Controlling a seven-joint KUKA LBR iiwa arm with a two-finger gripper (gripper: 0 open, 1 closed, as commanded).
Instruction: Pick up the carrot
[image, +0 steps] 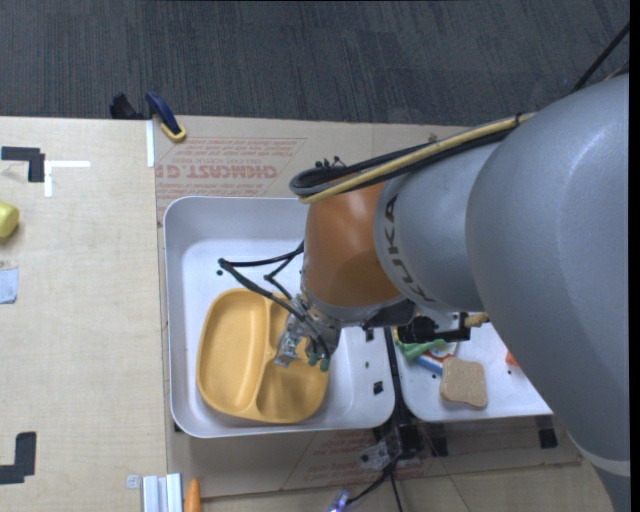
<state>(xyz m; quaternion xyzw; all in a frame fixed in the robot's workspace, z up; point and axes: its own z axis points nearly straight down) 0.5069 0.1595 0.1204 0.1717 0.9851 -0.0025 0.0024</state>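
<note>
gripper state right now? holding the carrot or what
gripper: low over the yellow divided plate in the left bin; open or shut cannot be told, and no carrot is seen in it.

Yellow divided tray (235, 350) under gripper (303, 347); white bin (190, 260); orange band (345, 250) above; tan slice (464, 383) right.
</note>
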